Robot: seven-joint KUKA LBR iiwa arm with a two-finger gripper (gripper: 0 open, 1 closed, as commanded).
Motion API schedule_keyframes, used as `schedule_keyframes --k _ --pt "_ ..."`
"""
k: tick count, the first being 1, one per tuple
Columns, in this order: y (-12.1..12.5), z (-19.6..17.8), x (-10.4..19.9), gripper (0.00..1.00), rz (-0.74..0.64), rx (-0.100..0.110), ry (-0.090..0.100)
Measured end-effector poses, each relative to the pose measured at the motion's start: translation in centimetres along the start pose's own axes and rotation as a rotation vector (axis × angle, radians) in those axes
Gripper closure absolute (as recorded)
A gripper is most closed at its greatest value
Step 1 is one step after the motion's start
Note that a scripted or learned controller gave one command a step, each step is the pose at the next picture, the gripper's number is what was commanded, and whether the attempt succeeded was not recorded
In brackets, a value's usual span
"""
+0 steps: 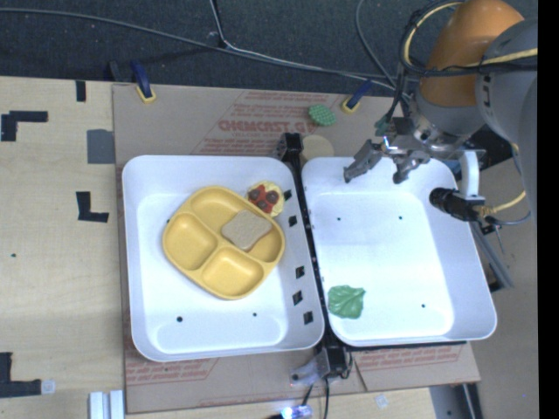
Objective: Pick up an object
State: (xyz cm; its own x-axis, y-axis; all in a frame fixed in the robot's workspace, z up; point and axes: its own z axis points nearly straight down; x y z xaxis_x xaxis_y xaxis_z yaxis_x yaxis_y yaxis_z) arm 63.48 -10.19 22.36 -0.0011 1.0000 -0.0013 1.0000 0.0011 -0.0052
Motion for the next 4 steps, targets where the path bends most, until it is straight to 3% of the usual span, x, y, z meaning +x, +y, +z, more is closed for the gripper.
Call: schedule_keyframes --k 2,3,4 --pt "0.3 10.8 0.2 0.00 0.000 0.000 0.000" --pt "0.4 9.6 0.3 1.00 -0.002 -0.003 0.000" --pt "0.9 5.2 0.5 1.00 -0.001 -0.008 0.001"
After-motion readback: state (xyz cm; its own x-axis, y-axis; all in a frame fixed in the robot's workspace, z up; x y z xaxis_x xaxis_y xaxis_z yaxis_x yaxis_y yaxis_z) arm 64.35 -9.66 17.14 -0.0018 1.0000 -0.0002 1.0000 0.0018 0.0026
